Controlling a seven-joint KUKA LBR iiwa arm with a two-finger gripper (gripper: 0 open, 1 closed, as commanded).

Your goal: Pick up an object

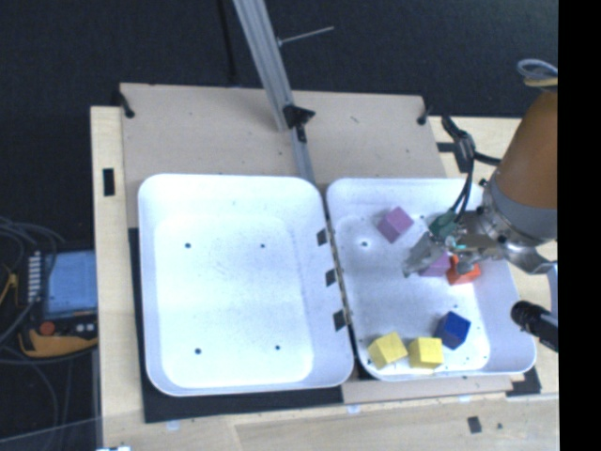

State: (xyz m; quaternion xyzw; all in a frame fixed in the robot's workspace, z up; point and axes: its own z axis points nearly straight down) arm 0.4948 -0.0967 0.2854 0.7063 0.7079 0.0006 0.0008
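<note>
Two white bins sit side by side on a pale wooden bench [108,252] over a dark floor. The left bin [235,280] has a smooth, speckled base. The arm [531,172] reaches in from the right, its claw [424,252] low in the right bin [376,280]. Whether the claw is open or grips anything cannot be told. A purple block [395,223] lies just beside it, a red piece [463,272] near it; a blue block [454,330] and two yellow blocks [387,349] [426,351] lie along the near wall.
</note>
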